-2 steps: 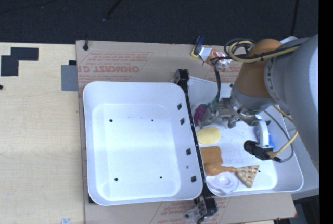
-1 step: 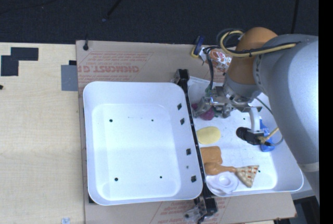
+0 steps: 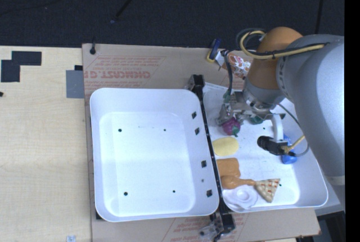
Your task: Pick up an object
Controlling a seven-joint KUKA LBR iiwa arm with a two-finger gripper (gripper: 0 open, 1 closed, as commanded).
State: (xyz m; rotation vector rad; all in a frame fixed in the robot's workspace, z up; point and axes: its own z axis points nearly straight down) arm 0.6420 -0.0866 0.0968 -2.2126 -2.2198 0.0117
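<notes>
tool (image 3: pixel 233 114): we cannot tell its opening. purple toy (image 3: pixel 230 124) just beneath, yellow piece (image 3: pixel 225 146) below; we judge a crowded grasp may slip or nudge neighbours.

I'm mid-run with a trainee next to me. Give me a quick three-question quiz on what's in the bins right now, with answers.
1. True or false: the gripper is over the right bin.
2. Which item lies nearest the gripper: A) the waffle wedge, B) the purple object, C) the white egg-like piece?
3. Which item lies directly below the yellow oval in the camera view?

Key
1. True. It is at the bin's upper left part, near the divider.
2. B. The purple object sits right at the gripper tip; whether it is gripped cannot be told.
3. The orange-brown piece.
</notes>
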